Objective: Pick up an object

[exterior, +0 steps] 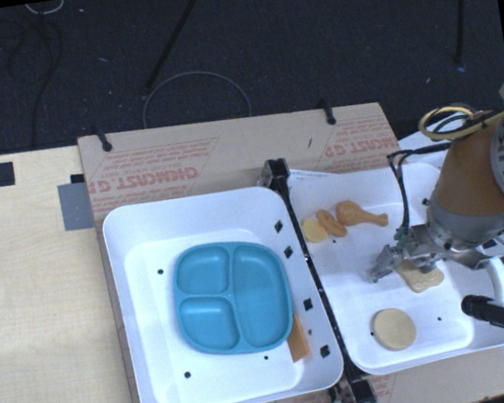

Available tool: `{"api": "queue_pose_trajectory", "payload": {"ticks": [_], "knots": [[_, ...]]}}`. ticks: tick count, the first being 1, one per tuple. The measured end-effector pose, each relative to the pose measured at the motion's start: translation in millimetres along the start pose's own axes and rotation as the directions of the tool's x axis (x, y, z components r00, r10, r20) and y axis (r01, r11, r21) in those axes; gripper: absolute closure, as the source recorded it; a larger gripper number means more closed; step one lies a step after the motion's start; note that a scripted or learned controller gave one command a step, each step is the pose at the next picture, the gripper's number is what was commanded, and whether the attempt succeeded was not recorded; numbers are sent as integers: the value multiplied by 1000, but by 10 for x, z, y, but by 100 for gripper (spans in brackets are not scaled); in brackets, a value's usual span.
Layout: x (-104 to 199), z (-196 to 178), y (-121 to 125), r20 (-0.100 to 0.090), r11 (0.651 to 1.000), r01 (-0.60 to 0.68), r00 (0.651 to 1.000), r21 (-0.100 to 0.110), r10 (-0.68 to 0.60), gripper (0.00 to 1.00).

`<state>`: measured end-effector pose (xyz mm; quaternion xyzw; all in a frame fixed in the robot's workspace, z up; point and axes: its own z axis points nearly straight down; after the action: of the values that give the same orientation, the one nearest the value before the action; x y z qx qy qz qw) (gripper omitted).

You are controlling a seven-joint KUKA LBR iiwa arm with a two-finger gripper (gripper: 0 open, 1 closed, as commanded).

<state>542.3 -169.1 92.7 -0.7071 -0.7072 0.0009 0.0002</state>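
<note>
The right bin (pixel 364 339) holds the gripper (pixel 405 255), low over a tan toast-like piece (pixel 425 278) just below-right of it (whether it is spread or closed I cannot tell); a round cookie (pixel 393 328) lies further below

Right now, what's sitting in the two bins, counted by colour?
Blue: 1, the divided plate in the left bin.
Tan or light brown in the right bin: 4, a drumstick-shaped piece, a small piece beside it, a round disc, and a piece under the pincer.
Orange-brown: 1, a strip at the plate's edge.
Total: 6.
</note>
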Motion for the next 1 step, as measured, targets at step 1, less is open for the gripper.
{"api": "queue_pose_trajectory", "payload": {"ticks": [1], "knots": [[-24,-135,6,2,1000,-5,1000,-2,5,100]]}}
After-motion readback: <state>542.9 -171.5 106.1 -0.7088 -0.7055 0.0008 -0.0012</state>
